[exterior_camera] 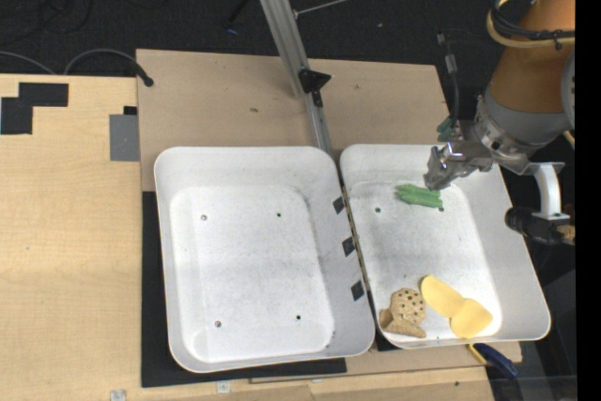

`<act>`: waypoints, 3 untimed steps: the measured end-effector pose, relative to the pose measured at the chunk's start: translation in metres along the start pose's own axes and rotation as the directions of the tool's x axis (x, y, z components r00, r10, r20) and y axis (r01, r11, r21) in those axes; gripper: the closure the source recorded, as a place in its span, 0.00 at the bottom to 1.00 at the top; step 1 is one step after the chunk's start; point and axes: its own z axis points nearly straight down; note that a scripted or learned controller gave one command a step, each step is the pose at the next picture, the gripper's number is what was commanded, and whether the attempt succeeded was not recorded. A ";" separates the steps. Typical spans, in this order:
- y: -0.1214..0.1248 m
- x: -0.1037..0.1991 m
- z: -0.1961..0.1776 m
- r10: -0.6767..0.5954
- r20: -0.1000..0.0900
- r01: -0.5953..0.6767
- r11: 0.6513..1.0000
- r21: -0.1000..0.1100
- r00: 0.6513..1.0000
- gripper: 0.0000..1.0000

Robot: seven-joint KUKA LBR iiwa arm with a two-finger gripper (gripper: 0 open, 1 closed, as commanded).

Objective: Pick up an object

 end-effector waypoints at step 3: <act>-0.049 0.146 0.006 -0.003 -0.003 0.003 1.000 0.010 1.000 1.00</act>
